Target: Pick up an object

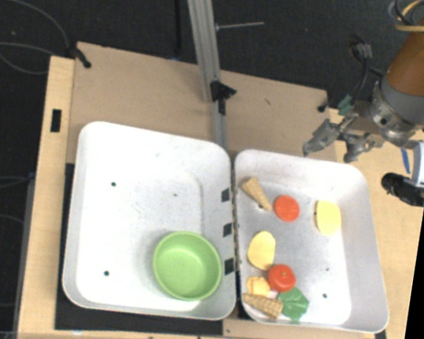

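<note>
tool (342, 145) spread open, nothing in it, hovering at far rim of right bin (350, 306). Yellow slice (327, 217) just below it, nearest; probably light hard plastic, slick, so pinch across its narrow width. Orange ball (286, 208) beside it

Arm at upper right — gripper (335, 147) pointing down, fingers spread, nothing btwn.

Bowl (187, 265) in left bin (117, 166).
</note>
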Robot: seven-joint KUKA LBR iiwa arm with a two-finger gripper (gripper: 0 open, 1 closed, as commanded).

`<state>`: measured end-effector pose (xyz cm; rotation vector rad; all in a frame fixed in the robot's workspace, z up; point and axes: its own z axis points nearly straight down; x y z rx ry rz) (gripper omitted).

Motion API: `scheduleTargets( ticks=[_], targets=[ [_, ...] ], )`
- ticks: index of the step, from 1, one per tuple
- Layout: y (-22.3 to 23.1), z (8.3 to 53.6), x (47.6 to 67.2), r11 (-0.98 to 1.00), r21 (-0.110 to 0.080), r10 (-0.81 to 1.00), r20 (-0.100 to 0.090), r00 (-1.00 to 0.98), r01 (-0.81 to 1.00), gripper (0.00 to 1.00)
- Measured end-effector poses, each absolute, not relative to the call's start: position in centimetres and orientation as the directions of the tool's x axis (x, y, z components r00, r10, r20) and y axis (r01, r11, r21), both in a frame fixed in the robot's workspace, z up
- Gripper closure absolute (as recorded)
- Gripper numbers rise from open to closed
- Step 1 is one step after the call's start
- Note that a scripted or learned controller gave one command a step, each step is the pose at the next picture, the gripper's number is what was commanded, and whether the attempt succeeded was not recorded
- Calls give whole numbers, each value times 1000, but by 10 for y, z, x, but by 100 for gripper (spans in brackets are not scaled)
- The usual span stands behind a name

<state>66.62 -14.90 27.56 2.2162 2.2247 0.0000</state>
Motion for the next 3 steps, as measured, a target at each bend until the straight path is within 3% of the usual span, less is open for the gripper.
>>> scheduleTargets(
  ticks=[1,2,3],
  targets=[
    [-149,276,666,4,0,1000,-2,-4,1000,0],
    [-161,228,662,-2,-4,1000,-4,2,1000,0],
    [-161,173,671,1,-4,1000,-4,-1,1000,0]
  ],
)
